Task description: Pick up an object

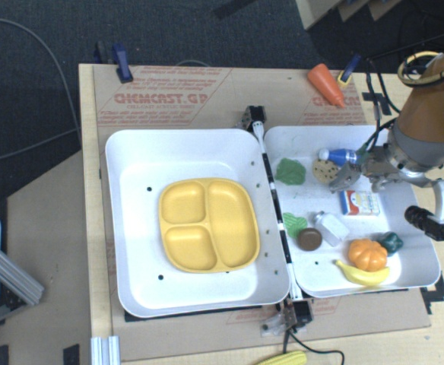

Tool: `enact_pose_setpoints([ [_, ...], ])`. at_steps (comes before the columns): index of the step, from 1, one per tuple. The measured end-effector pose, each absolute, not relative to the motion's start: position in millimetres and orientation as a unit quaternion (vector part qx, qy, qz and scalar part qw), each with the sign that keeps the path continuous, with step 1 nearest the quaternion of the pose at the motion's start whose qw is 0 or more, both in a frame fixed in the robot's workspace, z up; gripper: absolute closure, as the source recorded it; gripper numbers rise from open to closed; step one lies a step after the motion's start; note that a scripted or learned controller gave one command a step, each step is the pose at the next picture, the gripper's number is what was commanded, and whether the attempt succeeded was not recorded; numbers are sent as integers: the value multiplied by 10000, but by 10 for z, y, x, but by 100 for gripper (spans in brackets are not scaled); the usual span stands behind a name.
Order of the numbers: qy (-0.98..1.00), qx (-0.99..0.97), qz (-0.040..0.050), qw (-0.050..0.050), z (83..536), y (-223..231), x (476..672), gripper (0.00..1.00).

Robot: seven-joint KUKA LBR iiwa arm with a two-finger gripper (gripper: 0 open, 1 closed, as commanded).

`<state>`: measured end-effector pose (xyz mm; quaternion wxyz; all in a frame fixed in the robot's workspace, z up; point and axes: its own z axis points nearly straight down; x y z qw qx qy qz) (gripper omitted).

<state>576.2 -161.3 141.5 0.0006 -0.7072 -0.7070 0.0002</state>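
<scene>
Holding a yellow divided plate (207, 224), left bin (131, 166); right bin (420, 268) holds food toys; end effector (359, 169) grip unclear

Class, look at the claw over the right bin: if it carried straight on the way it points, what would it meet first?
Probably the red and white carton, which lies just below the claw as it points down into the right bin. Depth is unclear from this slanted view.

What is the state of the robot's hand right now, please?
Hand: low over the right bin, beside the cookie; open or closed cannot be told.
</scene>
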Motion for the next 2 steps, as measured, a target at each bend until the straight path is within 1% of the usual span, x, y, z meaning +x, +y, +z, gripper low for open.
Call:
enact_pose_setpoints([
  [1,-7067,-7075,19,36,865,-1218,6513,0],
  [2,-7071,-7071,6,-33,986,-1238,6534,100],
])
